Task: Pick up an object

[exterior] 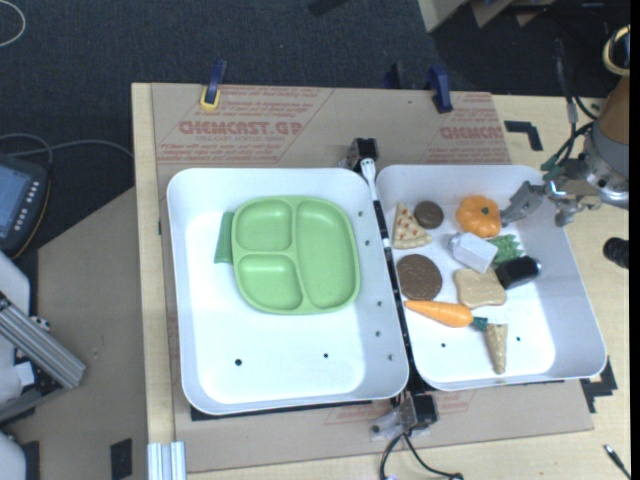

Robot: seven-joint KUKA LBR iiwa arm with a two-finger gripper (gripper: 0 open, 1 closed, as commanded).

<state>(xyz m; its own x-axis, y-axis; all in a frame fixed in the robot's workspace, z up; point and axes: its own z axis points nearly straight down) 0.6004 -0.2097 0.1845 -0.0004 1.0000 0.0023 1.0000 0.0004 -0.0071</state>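
So the arm's gripper (540,200) is hanging over the upper right corner of the right bin (560,363), just beside the little orange pumpkin (479,215) and above the green leafy bit (505,245). All the pickable stuff is crammed in that bin: pizza slice (408,227), a dark round cookie (429,214), a brown patty (419,277), a white block (474,251), toast (480,288), a carrot (440,313), a black thing (517,271) and a cone-ish piece (496,346). The left bin (200,358) just has the green divided plate (296,253) in it.

My worry is how tightly things are packed around the pumpkin. If it drops there, the jaws could easily land on two items at once, or nudge the round pumpkin so it rolls off toward the bin wall. It's also close to the rim, so clipping that seems possible.

As for the jaws, from where I'm standing I honestly can't tell how wide they are, and I see nothing between them
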